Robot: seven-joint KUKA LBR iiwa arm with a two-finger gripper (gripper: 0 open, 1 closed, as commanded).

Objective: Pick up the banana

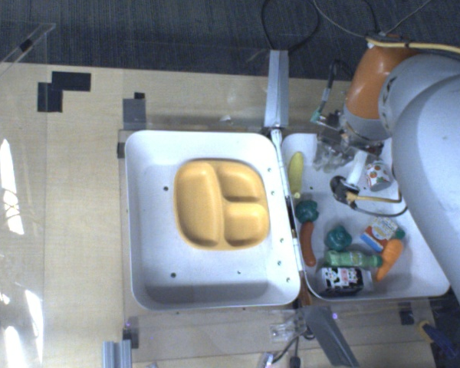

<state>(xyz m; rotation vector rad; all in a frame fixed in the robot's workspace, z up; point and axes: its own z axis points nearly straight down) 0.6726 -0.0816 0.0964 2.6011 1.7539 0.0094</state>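
Note:
The banana [296, 172], yellow with a greenish tip, lies lengthwise along the left wall of the right bin [433, 278], near its back corner. My gripper [332, 158] hangs over the back of that bin, a short way right of the banana and apart from it. Its fingers stand open with nothing between them. The grey arm with its orange band [366, 83] comes in from the right and covers the bin's right side.
The left bin [149, 282] holds a yellow divided tray [221, 204]. In the right bin lie a red sausage [308, 244], two dark green toys [306, 211] [339, 238], a carrot [391, 256], a green bar [353, 259] and a black-and-white pack [342, 280].

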